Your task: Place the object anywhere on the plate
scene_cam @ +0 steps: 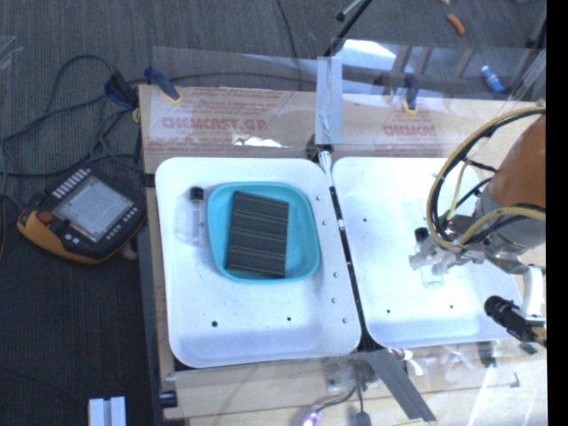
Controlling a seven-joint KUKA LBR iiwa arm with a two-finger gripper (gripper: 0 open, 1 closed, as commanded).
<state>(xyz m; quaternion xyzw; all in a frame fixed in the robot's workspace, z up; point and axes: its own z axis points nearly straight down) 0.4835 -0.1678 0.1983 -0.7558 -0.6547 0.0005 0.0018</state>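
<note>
A blue plate [306,242] sits in the middle of the left bin [257,327]. On it lies a dark grey ridged rectangular block [258,233], flat and well inside the rim. A clear vial with a black cap [193,211] lies just left of the plate on the bin floor. My gripper [432,264] hangs over the right bin [390,211], far to the right of the plate, with cables looping above it. I see nothing held at its tip.
A ridge [337,238] divides the two bins. Behind both bins stands a cardboard wall [231,122]. A teach pendant [84,216] lies on the floor to the left of the bench.
</note>
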